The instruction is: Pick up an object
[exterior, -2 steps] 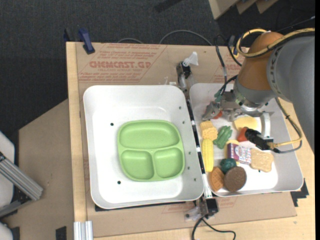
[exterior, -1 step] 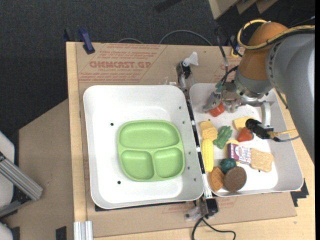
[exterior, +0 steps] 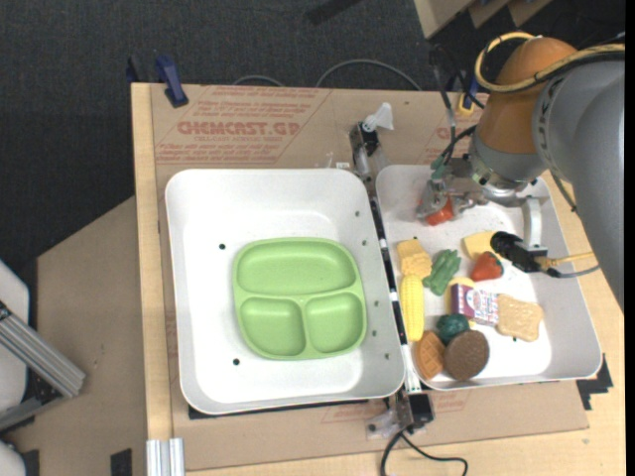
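In the right bin, near its far wall, the gripper hangs over a small red item, perhaps touching it; its grip cannot be made out. Nearer lie a corn cob, a cracker and a brown cookie. The left bin holds a green divided plate.

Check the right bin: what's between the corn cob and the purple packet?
In the camera view, a green leafy vegetable toy lies between the corn cob and the purple packet, slanting up from the cob's upper end.
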`<act>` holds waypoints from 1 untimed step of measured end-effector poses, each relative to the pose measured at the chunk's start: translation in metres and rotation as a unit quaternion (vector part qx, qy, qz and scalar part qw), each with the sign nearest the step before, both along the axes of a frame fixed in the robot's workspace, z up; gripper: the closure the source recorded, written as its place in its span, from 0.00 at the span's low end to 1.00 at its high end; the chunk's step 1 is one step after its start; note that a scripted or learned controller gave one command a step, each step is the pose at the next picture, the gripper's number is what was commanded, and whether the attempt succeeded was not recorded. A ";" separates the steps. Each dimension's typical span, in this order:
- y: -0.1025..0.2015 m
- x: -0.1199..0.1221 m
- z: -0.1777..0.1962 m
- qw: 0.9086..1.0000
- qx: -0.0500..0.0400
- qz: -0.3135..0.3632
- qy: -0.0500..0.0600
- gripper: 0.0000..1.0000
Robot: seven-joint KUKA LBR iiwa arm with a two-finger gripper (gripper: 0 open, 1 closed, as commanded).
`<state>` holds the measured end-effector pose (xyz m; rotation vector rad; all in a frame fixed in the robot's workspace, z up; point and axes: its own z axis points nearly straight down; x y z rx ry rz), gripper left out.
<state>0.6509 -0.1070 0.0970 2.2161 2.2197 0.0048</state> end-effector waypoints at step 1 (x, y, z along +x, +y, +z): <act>0.069 -0.008 0.095 1.000 0.002 0.003 -0.003 1.00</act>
